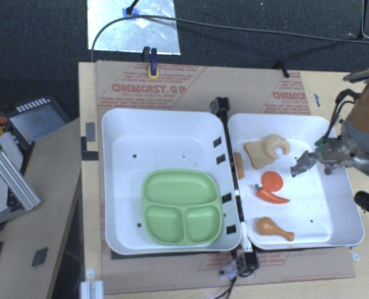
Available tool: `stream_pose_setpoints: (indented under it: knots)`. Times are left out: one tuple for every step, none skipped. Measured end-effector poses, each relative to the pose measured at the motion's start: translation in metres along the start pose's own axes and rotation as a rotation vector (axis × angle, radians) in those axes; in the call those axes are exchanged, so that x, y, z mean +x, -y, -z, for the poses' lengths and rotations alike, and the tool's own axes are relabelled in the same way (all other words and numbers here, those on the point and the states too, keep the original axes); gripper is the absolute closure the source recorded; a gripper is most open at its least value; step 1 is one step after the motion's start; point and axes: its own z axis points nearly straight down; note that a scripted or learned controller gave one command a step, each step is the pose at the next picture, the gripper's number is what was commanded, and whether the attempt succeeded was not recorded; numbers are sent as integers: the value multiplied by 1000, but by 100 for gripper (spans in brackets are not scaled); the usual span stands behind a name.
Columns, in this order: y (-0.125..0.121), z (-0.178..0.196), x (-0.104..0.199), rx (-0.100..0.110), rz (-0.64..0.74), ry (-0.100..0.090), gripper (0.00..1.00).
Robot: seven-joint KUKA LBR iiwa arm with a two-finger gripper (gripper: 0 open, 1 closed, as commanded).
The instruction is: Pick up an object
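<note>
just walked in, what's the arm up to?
The arm reaches in from the right, its gripper over the right bin, above the bin floor just right of the toy food. Nothing is visibly held. In that bin lie a croissant on a bread slice, a tomato, a chili and a drumstick. The left bin holds a green tray. No pick yet.

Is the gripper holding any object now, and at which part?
Nothing is held: the gripper hangs over bare bin floor, apart from the tomato and croissant.
</note>
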Motion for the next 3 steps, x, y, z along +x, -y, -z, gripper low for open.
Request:
stream_pose_setpoints:
  knots:
    - [-3, 7, 1, -13, 3, 2, 0]
    - [-4, -54, 6, -9, 2, 1, 0]
    - [-5, -106, 6, -11, 1, 2, 0]
